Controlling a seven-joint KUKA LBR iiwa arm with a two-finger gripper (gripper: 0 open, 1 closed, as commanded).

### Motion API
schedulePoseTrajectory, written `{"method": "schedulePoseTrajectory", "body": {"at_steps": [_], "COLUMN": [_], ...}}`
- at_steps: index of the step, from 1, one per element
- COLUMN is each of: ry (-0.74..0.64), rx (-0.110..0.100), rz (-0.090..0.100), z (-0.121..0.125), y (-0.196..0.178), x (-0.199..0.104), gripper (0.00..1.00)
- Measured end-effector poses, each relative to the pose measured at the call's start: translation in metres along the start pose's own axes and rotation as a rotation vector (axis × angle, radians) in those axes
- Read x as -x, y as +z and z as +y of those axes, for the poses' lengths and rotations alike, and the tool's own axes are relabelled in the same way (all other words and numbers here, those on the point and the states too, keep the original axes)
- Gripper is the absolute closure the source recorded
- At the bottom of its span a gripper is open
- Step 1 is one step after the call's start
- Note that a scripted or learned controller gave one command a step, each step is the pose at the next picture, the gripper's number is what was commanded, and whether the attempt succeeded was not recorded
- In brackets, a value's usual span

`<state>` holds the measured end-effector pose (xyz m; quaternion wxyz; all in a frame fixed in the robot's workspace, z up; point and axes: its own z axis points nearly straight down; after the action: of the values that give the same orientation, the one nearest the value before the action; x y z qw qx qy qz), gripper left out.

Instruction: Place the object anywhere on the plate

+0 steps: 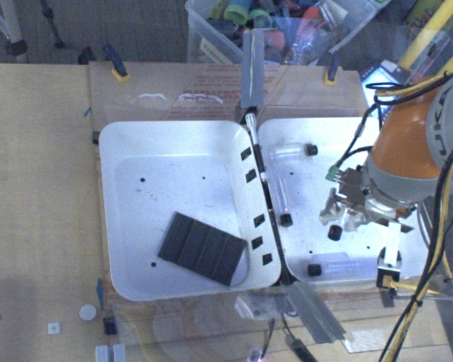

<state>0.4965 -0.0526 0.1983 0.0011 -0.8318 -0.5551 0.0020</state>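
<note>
The gripper (338, 221) hangs over the right bin (317, 130), low above its floor; whether it is wide or closed I cannot tell, and nothing shows in its hold. The likeliest object, a clear tube with a black cap (336, 266), lies just beside it toward the near wall, long axis running left to right; two more tubes (293, 151) lie farther off. The dark slatted plate (202, 249) lies askew in the left bin (136, 145), well apart across the divider (260, 194); any carry must go leftward.
</note>
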Motion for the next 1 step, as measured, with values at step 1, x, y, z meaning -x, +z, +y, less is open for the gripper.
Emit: {"method": "schedulePoseTrajectory", "body": {"at_steps": [1], "ry": [0.087], "rx": [0.002], "rz": [0.001], "z": [0.0001], "y": [0.0149], "x": [-0.0663], "gripper": [1.0]}}
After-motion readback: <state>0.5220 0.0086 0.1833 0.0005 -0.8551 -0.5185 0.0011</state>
